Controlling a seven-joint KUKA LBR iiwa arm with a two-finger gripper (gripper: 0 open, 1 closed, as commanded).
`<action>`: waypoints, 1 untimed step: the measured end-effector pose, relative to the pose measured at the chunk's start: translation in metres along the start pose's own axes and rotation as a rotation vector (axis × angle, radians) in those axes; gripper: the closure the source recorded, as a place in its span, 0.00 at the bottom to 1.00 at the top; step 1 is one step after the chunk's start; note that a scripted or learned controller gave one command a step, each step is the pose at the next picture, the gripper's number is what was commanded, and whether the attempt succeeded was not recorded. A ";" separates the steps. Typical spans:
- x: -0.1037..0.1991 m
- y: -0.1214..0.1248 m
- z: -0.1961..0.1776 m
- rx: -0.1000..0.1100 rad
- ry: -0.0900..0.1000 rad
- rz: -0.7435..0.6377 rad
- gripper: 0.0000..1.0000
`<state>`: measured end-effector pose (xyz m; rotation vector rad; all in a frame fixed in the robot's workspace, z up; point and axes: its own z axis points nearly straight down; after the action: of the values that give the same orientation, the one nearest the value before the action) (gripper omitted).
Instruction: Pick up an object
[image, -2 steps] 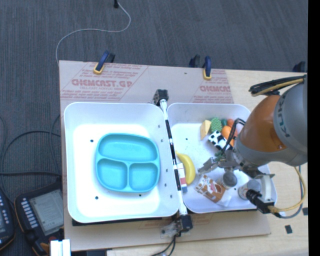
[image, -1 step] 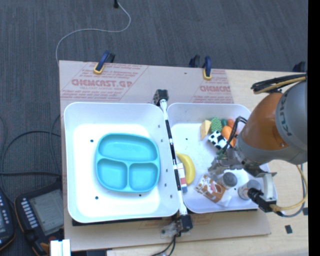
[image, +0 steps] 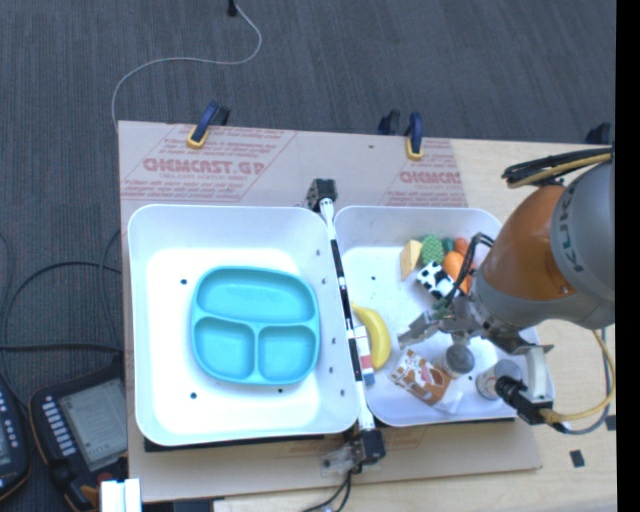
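Observation:
In the right bin (image: 385, 225), a yellow banana (image: 374, 336) lies near the left wall. A brown and white snack packet (image: 424, 379) sits at the front. At the back are a yellow wedge (image: 409, 259), a green toy (image: 432, 246), an orange piece (image: 455, 264) and a black-and-white item (image: 431, 279). My gripper (image: 441, 328) hangs low over the middle of this bin, right of the banana and just above the packet. Nothing shows as held in it. The arm's orange band (image: 530, 255) covers the bin's right part.
The left bin (image: 165, 235) holds a blue three-compartment tray (image: 257, 325). A central divider rail (image: 340, 290) separates the bins. Blue clamps (image: 205, 122) grip the board's far edge. Cables and a pendant (image: 75, 430) lie at the lower left.

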<state>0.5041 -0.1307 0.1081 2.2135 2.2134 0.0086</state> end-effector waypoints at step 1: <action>0.000 0.001 -0.010 0.000 0.000 0.000 1.00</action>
<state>0.5045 -0.1305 0.1177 2.2132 2.2139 0.0087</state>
